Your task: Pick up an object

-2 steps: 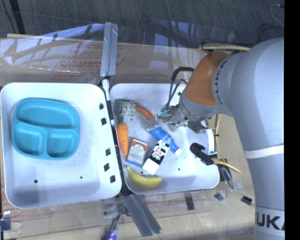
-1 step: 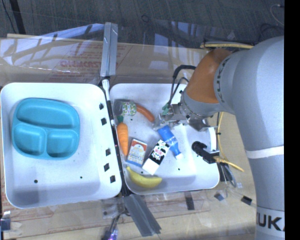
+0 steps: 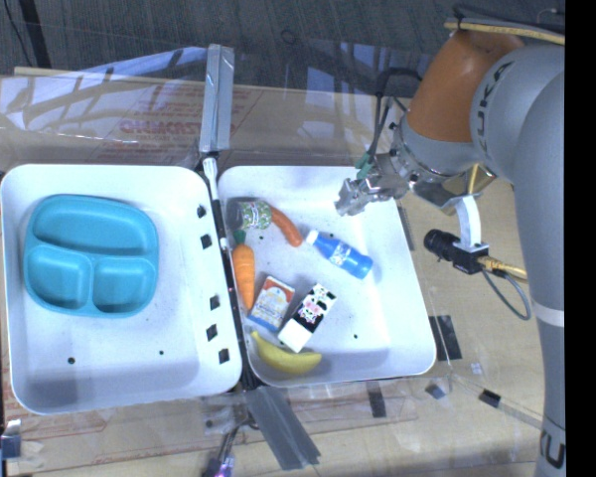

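Gripper [image 3: 356, 196] sits over the right bin [image 3: 402, 266], far edge; can't tell its grip state from here. Nothing visible between its tips. Pickables all lie in that bin: blue bottle [image 3: 340, 253] just below it, carrot [image 3: 243, 274], banana [image 3: 286, 357], milk carton [image 3: 308, 317]. Left bin [image 3: 40, 371] has blue tray [image 3: 90, 254].

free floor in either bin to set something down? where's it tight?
Left bin: bare floor in front of and right of the blue tray. Right bin: bare strip along the right wall, between the blue bottle and front rim. Tight by the divider: carrot, cartons, banana packed close.
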Controlling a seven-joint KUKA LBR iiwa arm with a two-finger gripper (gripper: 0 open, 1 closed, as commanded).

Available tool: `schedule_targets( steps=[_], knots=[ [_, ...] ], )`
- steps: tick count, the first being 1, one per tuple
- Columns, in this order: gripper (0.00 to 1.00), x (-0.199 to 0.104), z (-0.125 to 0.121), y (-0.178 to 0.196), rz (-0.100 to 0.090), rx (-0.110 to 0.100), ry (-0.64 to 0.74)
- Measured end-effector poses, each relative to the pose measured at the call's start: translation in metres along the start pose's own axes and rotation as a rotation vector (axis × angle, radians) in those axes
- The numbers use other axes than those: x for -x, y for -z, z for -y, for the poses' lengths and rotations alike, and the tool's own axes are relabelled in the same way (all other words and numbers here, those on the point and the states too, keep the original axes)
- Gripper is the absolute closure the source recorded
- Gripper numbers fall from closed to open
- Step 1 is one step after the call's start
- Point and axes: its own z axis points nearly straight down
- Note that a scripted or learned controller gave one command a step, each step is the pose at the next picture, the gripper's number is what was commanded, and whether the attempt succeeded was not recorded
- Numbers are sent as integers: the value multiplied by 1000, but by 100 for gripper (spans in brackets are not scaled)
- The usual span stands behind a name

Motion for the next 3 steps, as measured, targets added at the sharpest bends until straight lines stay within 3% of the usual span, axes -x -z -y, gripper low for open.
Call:
schedule_targets(
  steps=[1,2,3],
  knots=[
    [0,0,0,0,0,-1,0],
    [0,-7,-8,-127,0,-1,-33],
    [0,-22,-50,-126,0,1,65]
  ],
)
